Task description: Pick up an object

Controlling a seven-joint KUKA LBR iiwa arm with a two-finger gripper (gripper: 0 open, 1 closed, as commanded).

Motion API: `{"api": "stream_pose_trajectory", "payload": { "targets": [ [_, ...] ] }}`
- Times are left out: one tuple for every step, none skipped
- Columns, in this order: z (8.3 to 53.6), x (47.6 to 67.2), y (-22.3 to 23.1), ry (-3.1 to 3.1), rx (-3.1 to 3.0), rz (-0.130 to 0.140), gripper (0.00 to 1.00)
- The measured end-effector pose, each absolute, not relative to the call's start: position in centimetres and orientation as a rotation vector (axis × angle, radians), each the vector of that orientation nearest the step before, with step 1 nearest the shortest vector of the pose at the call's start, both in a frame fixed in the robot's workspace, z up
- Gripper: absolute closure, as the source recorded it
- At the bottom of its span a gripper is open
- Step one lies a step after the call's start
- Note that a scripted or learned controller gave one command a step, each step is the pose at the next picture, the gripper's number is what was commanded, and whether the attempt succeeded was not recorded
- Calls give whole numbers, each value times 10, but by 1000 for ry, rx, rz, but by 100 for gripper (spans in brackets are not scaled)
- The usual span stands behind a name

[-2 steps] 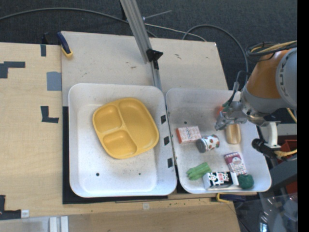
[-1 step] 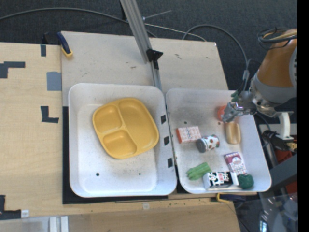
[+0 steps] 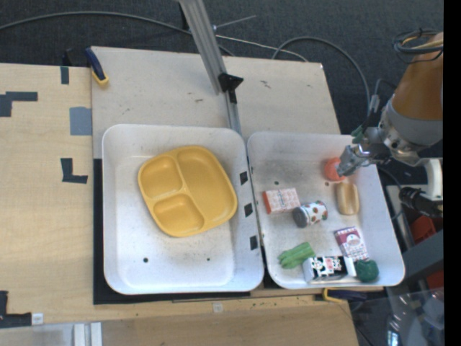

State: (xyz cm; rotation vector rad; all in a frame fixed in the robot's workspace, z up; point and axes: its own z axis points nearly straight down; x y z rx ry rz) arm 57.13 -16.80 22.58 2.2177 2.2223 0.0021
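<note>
My gripper (image 3: 348,161) hangs over the upper right of the right bin (image 3: 277,150), its tip right beside a small orange-red object (image 3: 330,169) on the bin floor. Just below lies a tan bread-like piece (image 3: 348,198). Further in the same bin are a pink and white box (image 3: 281,200), a small tipped can (image 3: 310,213), a dark red packet (image 3: 350,242), a green toy (image 3: 296,254), a black and white carton (image 3: 328,267) and a dark green lump (image 3: 367,270). The grey arm with its orange band (image 3: 421,85) comes in from the right.
The left bin (image 3: 119,251) holds a yellow divided plate (image 3: 187,189). A metal pole (image 3: 212,45) slants down to the wall between the bins. Cables run across the dark floor behind the bench, and a blue and yellow clamp (image 3: 96,66) sits at the bench's back left.
</note>
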Motion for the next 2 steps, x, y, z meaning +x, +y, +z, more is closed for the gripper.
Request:
{"api": "stream_pose_trajectory", "payload": {
  "targets": [
    [215, 565, -112, 2230, 2217, -1, 100],
    [207, 563, -61, 2231, 2217, -2, 100]
  ]
}}
